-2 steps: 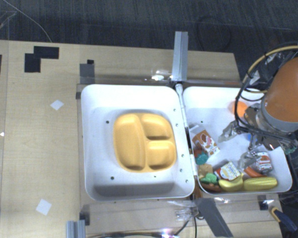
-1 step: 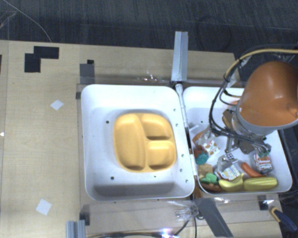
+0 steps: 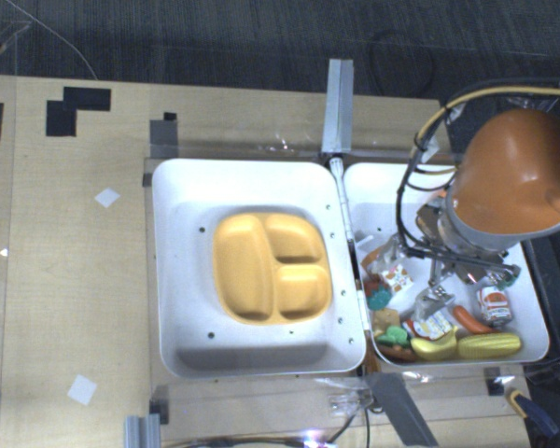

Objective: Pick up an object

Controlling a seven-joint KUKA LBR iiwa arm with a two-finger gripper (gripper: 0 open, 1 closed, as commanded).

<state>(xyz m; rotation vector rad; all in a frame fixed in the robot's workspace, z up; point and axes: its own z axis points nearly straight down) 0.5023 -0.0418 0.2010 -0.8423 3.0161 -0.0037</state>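
While the grey arm with its orange band (image 3: pixel 518 171) reaches in from the right, its gripper (image 3: pixel 439 292) hangs low over the right bin (image 3: pixel 373 189), above a heap of small toy foods crowded along that bin's near edge. Whether the claw is released, clenched or grasping anything cannot be told, since the wrist and cables cover it from above.

Items in the heap: a small packet (image 3: pixel 395 278) toward the bin's left wall, a teal piece (image 3: pixel 380 299) just below it, a yellow banana (image 3: pixel 433 346) and a yellow-green pickle (image 3: pixel 488 345) against the near edge, an orange carrot (image 3: pixel 470 320) and a small can (image 3: pixel 495 306) near the right corner. Nothing looks lifted clear of the pile.

In the left bin (image 3: pixel 182 343) lies a yellow divided tray (image 3: pixel 271 267), at its centre, well apart from the gripper.

By my reading the step in hand is the descent or grasp attempt. Next, the claw should settle on one piece, close firmly, then rise straight up without dragging neighbours.
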